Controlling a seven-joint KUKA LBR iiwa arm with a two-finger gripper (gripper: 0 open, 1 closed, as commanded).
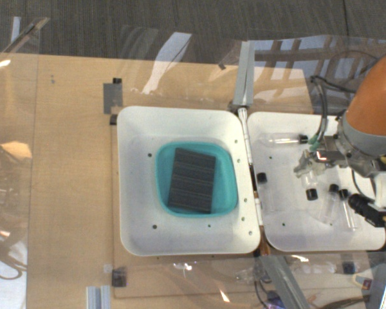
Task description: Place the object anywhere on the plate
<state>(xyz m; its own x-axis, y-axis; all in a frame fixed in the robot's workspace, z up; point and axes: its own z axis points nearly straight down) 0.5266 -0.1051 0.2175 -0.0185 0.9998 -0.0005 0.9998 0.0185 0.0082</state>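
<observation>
- I see the gripper [321,172] at the right of the frame, over the right bin [280,205], below the arm's [376,111] orange band; its parts look clear and thin, and I cannot tell how it stands or whether it has anything in it.
- The arm comes in from the right edge and covers the right bin's upper right corner, with black cables looping above it.
- The dark ribbed object [192,180] lies flat on the teal plate [226,192], in the middle of the left bin [138,172]. It sits slightly tilted, and teal shows on all four sides of it.
- The plate sits near the centre of the left bin, with bare white floor between its edge and the bin's walls all round; the widest margin is at the top and left.
- The two bins touch along a seam just right of centre in the frame, where a grey rail [244,76] runs up from their shared edge.
- In the right bin, a few small black pieces lie on the white floor near the gripper; the lower left part of that bin is bare.
- The tabletop [58,172] stretches wide to the left of the bins, under clear sheeting that catches glare.
</observation>
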